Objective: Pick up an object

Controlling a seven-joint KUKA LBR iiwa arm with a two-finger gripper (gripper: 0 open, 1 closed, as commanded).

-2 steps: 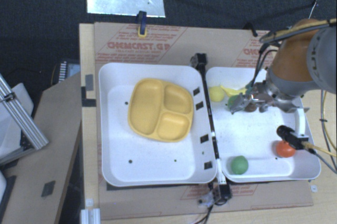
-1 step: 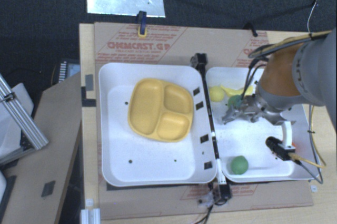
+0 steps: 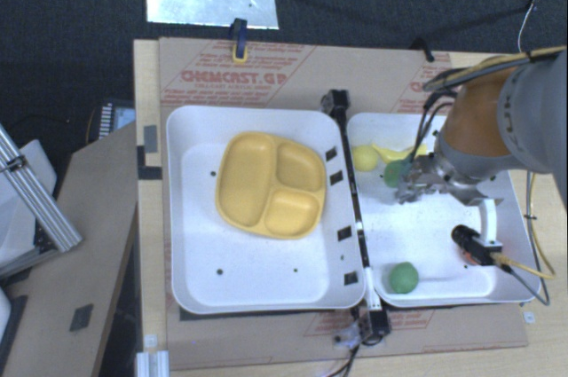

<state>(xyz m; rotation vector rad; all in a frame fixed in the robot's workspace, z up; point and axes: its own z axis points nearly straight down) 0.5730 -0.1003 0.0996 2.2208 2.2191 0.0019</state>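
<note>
A table (image 3: 293, 69) topped with a brown sheet printed in red carries two shallow white bins side by side, seen from above at a slant.

The left bin (image 3: 257, 269) holds a yellow plate (image 3: 269, 184) with three compartments. It lies flat, a little toward the far side of the bin and turned at an angle to the walls.

A grey robot arm (image 3: 524, 122) with an orange band reaches in from the right, over the right bin (image 3: 417, 229). Its end effector (image 3: 410, 184) hangs low over the far half of that bin, near the middle. From this angle I cannot tell whether the end effector is apart or together, and nothing can be seen gripped in it.

Just beside the end effector, on its far left side, sits a small green object (image 3: 391, 173), partly hidden by the tool. Next to that, against the bin's far left corner, lies a rounded yellow piece (image 3: 366, 158), with a longer yellow piece (image 3: 397, 153) touching it and running toward the arm.

A green ball (image 3: 404, 277) rests alone near the front wall of the right bin, well apart from the end effector.
</note>
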